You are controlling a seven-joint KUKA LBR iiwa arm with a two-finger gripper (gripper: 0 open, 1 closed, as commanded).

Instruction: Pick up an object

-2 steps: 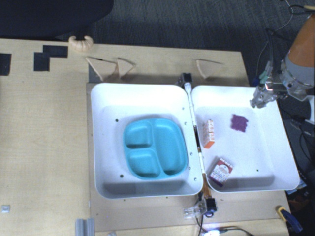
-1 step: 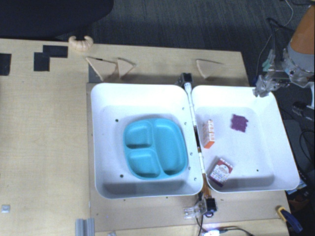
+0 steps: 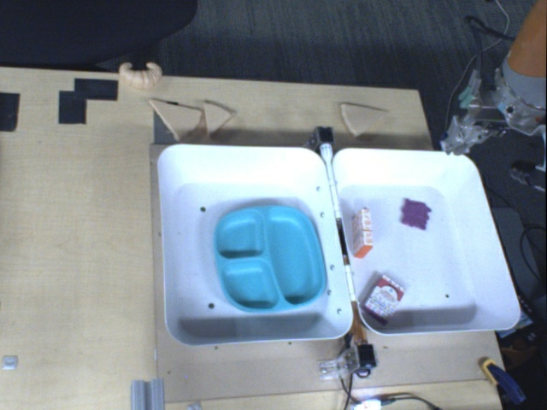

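- Two white bins sit side by side on the wooden bench (image 3: 77,254).
- The left bin (image 3: 184,229) has a blue tray (image 3: 270,257) in it. The tray has three little parts and lies flat in the middle of the bin.
- The right bin (image 3: 461,220) has three small things in it.
- A small orange and white box (image 3: 363,231) lies near the left wall of that bin.
- A purple patch (image 3: 416,213) lies to the right of the box, well apart from it. It looks flat and fuzzy, and I cannot tell what it is.
- A red and white packet (image 3: 383,297) lies near the front wall of the bin, below the box.
- The robot arm (image 3: 526,67) is up in the top right corner, with an orange part on top and grey under it.
- The claw (image 3: 466,131) hangs just past the far right corner of the right bin, not over the things inside.
- The claw looks small and blurry, so I cannot tell how it is set. I see nothing in it.
- A little tan lump (image 3: 139,75) sits at the far edge of the bench.
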